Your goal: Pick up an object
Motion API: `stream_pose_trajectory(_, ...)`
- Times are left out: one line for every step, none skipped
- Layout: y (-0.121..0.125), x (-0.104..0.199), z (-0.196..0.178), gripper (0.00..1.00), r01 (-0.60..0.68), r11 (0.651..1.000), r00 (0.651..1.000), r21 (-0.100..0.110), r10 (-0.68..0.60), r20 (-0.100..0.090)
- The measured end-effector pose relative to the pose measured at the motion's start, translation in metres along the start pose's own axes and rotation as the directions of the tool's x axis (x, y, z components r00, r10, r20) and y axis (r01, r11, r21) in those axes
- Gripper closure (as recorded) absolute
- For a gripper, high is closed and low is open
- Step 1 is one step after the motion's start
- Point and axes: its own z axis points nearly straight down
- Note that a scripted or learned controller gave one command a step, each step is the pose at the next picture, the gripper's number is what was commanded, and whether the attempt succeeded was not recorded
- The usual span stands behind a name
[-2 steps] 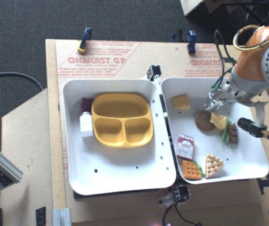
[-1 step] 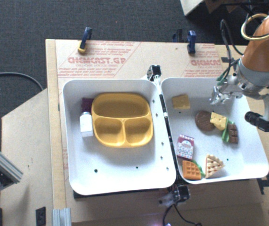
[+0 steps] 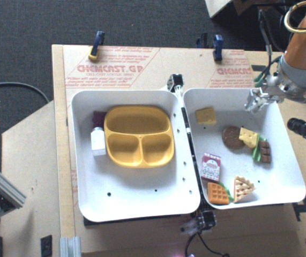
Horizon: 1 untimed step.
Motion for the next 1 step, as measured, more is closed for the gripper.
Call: stream_pose_trajectory(0.0015,-0.0005,-0.0339,1.00,0.000,1.000,1.000,0.001,0.000,0.000)
